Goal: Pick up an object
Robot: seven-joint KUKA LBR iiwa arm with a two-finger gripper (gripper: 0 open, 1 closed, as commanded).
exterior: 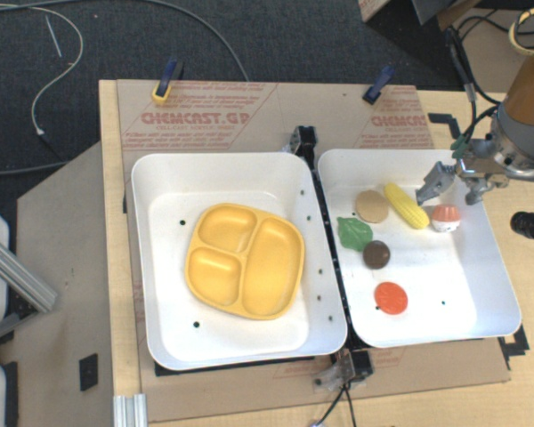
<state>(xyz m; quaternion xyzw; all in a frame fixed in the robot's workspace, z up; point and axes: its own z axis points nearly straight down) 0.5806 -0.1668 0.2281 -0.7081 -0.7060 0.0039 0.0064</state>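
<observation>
- The gripper (451, 183) hangs over the right bin (481, 318), near its far edge and toward its far right corner. Its two fingers stand spread wide, with nothing between them.
- Any item will do, and all five lie in the far half of the right bin: a yellow corn cob (406, 205), a tan round piece (371, 207), a green leaf (355, 232), a brown ball (376, 254), and a small white and red piece (444, 218) near the right edge.
- An orange disc (391, 298) lies apart from them, nearer the middle of the bin.
- The left bin (156, 194) holds a yellow divided plate (246, 260); it plays no part in this step.
- The corn cob and the white and red piece sit closest to the fingers, so either looks the natural choice.
- The corn cob lies at a slant, one end toward the far edge. I judge a grip across its narrow width best, so the fingers should turn to straddle it crosswise.
- The tan round piece touches or nearly touches the corn cob; I cannot tell which. A finger coming down on that side may nudge it.
- The white and red piece is small and may slip; the fingers should centre on it before closing.
- Descend straight, close only once low enough, then lift slowly.
</observation>
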